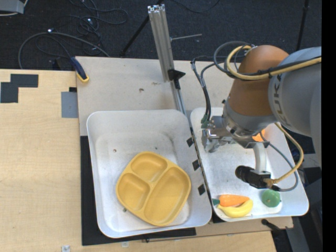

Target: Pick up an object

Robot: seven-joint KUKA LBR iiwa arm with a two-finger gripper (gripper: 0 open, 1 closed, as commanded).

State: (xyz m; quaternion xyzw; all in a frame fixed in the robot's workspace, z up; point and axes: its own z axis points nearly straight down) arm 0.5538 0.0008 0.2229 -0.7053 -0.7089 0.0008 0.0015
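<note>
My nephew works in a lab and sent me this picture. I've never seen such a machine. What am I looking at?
This is one picture, taken by a camera fixed above a bench and looking down at a slant. The big grey and orange thing is a robot arm reaching in from the right. At its tip is a metal pincer for grabbing things, and it hangs over the right bin. Whether it holds anything I cannot tell. At that bin's near end lie a carrot, a banana and a small green fruit. The left bin holds a yellow divided plate.
</note>
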